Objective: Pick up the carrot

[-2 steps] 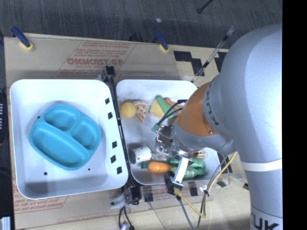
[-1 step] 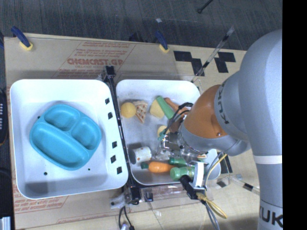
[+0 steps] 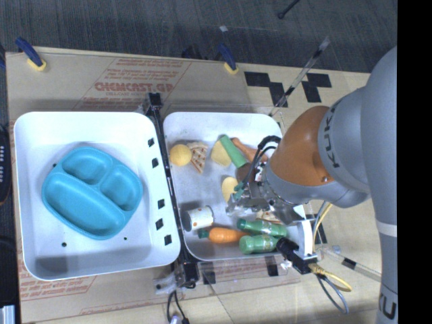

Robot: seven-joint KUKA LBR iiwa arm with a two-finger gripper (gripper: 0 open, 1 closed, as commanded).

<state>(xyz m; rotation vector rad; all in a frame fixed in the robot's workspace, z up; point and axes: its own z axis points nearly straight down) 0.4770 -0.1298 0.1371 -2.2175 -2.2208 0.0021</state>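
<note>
The carrot (image 3: 225, 235), a short orange piece with a small green end, lies near the front wall of the right bin (image 3: 202, 121). My gripper (image 3: 240, 198) hangs over the middle of that bin, a little behind the carrot and to its right, close above the items there. The orange-banded wrist (image 3: 304, 157) hides much of the bin's right side. I see nothing held in the gripper.
Around the carrot lie a white cylinder (image 3: 200, 217), two green pieces (image 3: 262, 237), a yellow ball (image 3: 179, 155), a tan ridged piece (image 3: 198, 157), yellow pieces (image 3: 221, 154) and a green stick (image 3: 233, 150). The left bin (image 3: 34, 133) holds a blue divided plate (image 3: 92, 191).
</note>
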